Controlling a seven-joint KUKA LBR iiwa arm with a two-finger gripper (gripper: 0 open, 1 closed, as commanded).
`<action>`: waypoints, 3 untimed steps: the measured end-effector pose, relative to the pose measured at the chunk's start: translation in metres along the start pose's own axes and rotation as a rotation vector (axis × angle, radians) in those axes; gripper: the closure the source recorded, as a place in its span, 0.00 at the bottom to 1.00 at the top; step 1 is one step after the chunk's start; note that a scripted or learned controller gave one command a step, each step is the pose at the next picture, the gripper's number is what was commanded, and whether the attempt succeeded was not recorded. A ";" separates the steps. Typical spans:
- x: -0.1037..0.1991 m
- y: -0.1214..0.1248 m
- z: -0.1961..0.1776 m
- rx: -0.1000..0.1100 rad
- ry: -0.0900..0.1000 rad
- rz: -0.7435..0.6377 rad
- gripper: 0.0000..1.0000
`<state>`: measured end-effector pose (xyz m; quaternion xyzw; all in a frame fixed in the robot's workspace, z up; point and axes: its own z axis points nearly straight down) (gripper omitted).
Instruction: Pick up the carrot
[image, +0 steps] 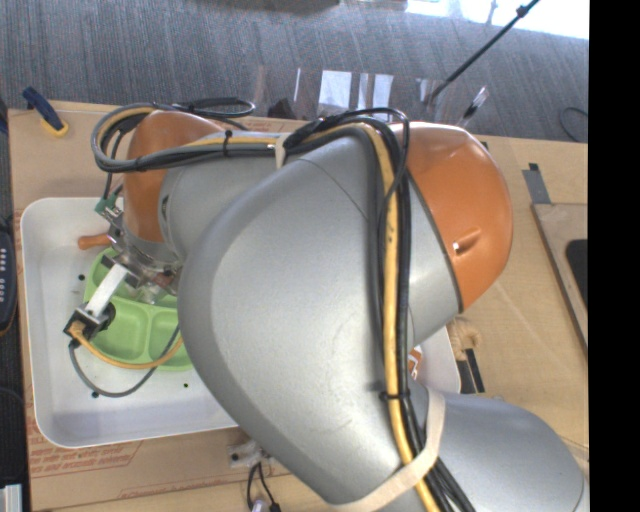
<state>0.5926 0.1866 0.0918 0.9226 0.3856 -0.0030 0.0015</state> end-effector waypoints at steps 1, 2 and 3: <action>0.014 -0.032 -0.027 0.007 -0.001 0.339 1.00; 0.034 0.010 -0.069 0.004 0.001 0.546 1.00; -0.003 0.081 -0.183 0.002 0.007 0.563 1.00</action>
